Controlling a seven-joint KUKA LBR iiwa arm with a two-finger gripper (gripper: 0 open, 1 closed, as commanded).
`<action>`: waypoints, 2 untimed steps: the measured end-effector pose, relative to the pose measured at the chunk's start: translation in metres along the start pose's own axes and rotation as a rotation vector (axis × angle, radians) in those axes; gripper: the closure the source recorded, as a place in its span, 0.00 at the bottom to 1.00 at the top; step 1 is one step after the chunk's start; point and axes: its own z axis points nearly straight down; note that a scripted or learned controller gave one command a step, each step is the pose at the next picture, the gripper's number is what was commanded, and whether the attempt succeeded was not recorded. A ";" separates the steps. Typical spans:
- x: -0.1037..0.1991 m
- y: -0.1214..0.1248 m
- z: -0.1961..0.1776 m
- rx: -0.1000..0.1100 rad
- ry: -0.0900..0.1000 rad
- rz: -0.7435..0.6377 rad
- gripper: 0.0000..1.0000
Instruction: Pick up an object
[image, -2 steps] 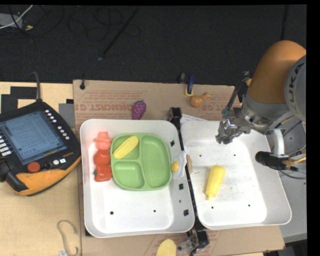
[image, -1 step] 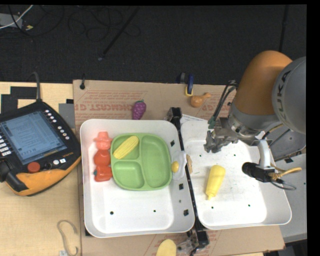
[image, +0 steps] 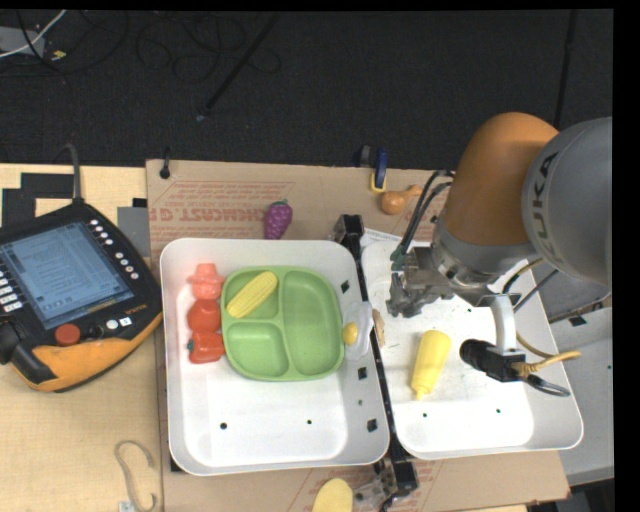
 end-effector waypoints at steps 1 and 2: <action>-0.015 0.002 -0.005 -0.003 -0.002 0.003 1.00; -0.007 -0.003 -0.002 0.000 -0.001 0.002 1.00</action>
